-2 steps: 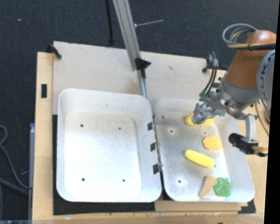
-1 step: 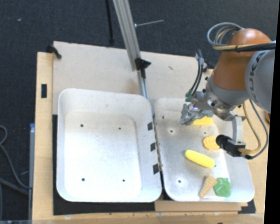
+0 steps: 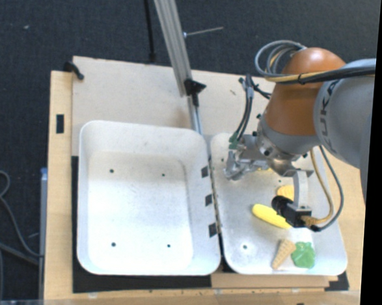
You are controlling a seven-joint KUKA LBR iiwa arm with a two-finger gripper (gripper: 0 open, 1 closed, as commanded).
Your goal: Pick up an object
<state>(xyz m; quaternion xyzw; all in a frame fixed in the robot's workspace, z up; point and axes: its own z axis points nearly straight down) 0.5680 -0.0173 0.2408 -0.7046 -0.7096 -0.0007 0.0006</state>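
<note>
My gripper (image 3: 237,166) hangs over the upper left part of the right bin (image 3: 237,240), below the orange wrist band; nothing shows between its fingers. A yellow banana-like piece (image 3: 270,216) lies in the right bin, below and to the right of the gripper. An ice-cream cone toy (image 3: 282,253) and a green piece (image 3: 304,254) sit near the bin's lower right corner. Another yellow bit (image 3: 284,190) peeks out beside a black part of the arm.
The left bin (image 3: 142,197) sits beside the right one, sharing a raised middle rim. A slanted metal post (image 3: 178,53) rises from behind the bins. Cables loop off the arm at the right.
</note>
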